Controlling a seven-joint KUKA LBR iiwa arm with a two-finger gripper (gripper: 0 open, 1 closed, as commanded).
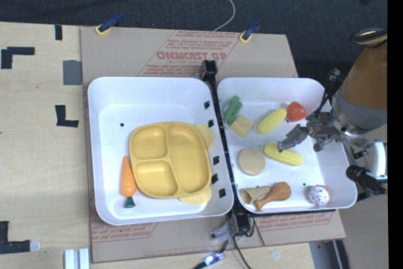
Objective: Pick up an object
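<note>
Over the right bin point(308, 86), seen from the camera above, the gripper point(295, 138) hangs low with its dark fingers splayed apart and nothing between them; it is released, not grasping.

Directly under and just past its tips lies a yellow corn cob point(283, 155), so close that I cannot tell whether a fingertip touches it. A second cob point(272, 120) sits just above the gripper, with a red tomato point(296, 112) beside that, close to the arm's wrist. Farther out from the gripper toward the bin divider are a pale cheese block point(241, 126) and a green pepper point(232, 109). Down and away from the tips rests a round bun point(252, 162), and nearer the bin's lower wall a drumstick point(271, 194) and a speckled ball point(318, 196).

Well apart from the gripper, across the divider, the left bin point(101, 104) holds a yellow tray point(169, 158) and a carrot point(128, 178).

As for progress, I judge the pick not yet made: every object lies in a bin and none is lifted. The gripper seems placed for the lower cob, so what remains is to settle around it, close, and raise it off the bin floor.
</note>
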